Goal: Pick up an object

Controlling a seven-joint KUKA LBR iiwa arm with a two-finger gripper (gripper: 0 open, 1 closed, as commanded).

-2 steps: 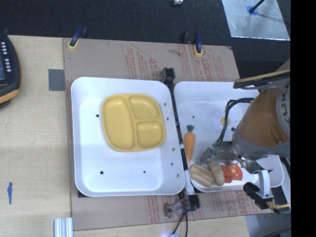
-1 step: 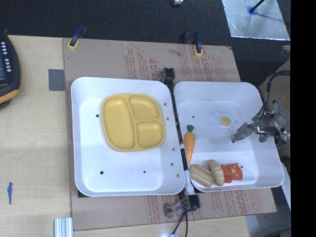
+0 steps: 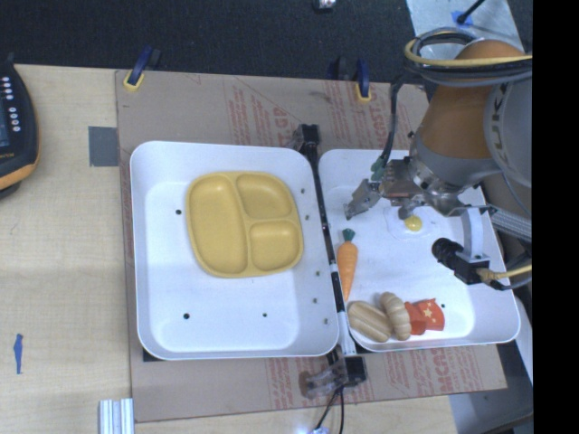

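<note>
My gripper [image 3: 359, 202] hangs over the upper left part of the right bin [image 3: 470, 333], below the grey wrist with its orange band. Nothing is visibly held in it. A small yellow piece [image 3: 412, 224] lies on the bin floor just right of the gripper. An orange carrot [image 3: 346, 260] lies below the gripper, along the bin's left wall. Two tan bread rolls [image 3: 378, 318] and a red block [image 3: 425, 315] sit near the bin's front edge.
The left bin [image 3: 163, 315] holds a yellow divided plate [image 3: 244, 222]. A black clamp part with a cable [image 3: 461, 260] hangs off the arm over the right bin's right side. A pendant [image 3: 14, 125] lies at the far left of the bench.
</note>
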